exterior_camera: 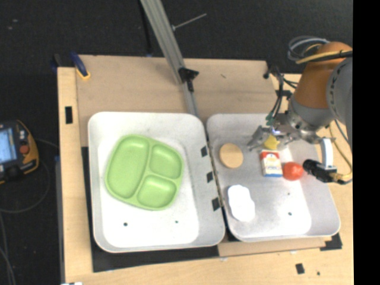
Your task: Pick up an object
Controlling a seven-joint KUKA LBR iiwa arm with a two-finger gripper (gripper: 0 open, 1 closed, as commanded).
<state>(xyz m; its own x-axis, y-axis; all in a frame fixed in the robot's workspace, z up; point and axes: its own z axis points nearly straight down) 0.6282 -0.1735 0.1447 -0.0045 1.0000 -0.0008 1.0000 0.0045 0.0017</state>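
Observation:
My gripper (270, 136) hangs low over the far part of the right bin (320, 218), on the grey arm with its orange band coming in from the right. A small yellow object (271, 143) lies right under the gripper's tip, touching or nearly touching it. Just in front of it stands a small red, white and blue box (272, 164), with a red-orange ball (292, 171) beside it on the right. A tan round disc (231, 156) lies to the gripper's left, and a white lump (241, 202) sits nearer the front.
The left bin (107, 230) holds a green divided plate (144, 172). A slanted metal rail (166, 37) runs from the top down to the gap between the bins. Bare bin floor lies at the right bin's front right.

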